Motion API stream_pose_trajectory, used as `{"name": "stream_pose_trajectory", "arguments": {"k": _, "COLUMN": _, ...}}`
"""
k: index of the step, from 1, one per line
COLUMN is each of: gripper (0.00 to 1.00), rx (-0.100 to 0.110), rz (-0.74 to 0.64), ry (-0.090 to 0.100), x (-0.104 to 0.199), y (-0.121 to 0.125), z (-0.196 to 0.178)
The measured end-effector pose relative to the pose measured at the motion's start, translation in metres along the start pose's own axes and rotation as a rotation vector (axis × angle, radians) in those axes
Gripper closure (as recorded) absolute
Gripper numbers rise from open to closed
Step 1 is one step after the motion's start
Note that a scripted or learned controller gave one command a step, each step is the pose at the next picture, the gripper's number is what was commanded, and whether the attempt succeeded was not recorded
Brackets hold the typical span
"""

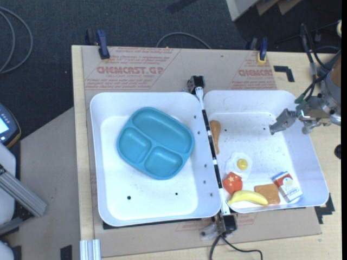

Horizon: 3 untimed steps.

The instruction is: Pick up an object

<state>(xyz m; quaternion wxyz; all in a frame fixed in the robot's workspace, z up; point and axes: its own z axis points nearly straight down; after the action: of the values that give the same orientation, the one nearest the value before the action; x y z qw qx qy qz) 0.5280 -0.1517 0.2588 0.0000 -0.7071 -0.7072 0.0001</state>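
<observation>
A flat bench top of pale brown board printed with red lettering fills the middle of the frame, held at its upper edge by two blue clamps, one at upper left and one at upper right. Two shallow white plastic bins lie directly on it, touching side by side: the left bin at centre left, the right bin at centre right.

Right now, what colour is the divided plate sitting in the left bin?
Light blue. The three-compartment plastic plate shows best in the camera view.
</observation>
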Motion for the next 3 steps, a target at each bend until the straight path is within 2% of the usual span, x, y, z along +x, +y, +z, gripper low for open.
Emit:
{"name": "stream_pose_trajectory", "arguments": {"k": 1, "gripper": 0.00, "rx": 0.004, "rz": -0.005, "ry": 0.002, "x": 0.025, "y": 0.081, "z": 0.116}}
{"name": "stream_pose_trajectory", "arguments": {"k": 2, "gripper": 0.00, "rx": 0.007, "rz": 0.005, "ry": 0.004, "x": 0.028, "y": -0.001, "z": 0.177}}
{"name": "stream_pose_trajectory", "arguments": {"k": 3, "gripper": 0.00, "rx": -0.007, "rz": -0.001, "ry": -0.003, "x": 0.002, "y": 0.060, "z": 0.158}}
